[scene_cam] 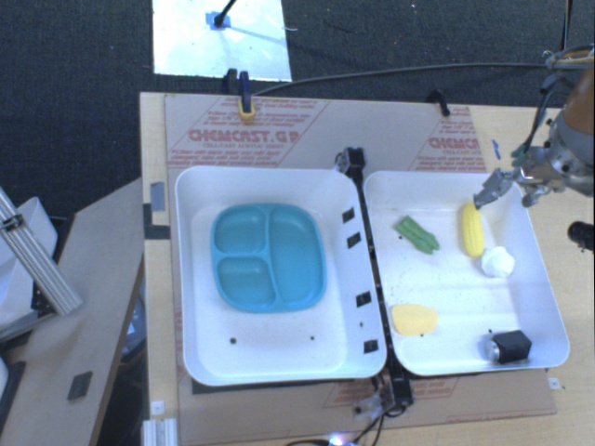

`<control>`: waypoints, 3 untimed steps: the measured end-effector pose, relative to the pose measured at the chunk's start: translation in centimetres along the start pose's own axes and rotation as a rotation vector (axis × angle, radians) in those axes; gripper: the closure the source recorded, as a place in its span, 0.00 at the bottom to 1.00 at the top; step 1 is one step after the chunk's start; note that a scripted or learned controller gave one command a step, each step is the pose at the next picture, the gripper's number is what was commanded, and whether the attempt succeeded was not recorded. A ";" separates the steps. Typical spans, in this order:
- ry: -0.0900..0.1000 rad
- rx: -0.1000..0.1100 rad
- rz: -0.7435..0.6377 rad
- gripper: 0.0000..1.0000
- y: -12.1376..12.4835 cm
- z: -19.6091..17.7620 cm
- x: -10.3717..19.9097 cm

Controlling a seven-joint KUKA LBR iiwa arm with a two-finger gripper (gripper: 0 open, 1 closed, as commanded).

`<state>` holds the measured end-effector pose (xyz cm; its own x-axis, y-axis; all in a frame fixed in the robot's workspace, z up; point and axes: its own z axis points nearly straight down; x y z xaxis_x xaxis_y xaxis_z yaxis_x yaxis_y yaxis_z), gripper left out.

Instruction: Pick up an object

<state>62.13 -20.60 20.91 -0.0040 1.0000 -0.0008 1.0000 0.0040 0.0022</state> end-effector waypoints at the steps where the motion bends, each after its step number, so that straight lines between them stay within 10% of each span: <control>1: 0.001 0.002 -0.003 0.00 0.3 4.2 0.5; 3: 0.000 0.002 0.001 0.00 -0.4 12.5 0.2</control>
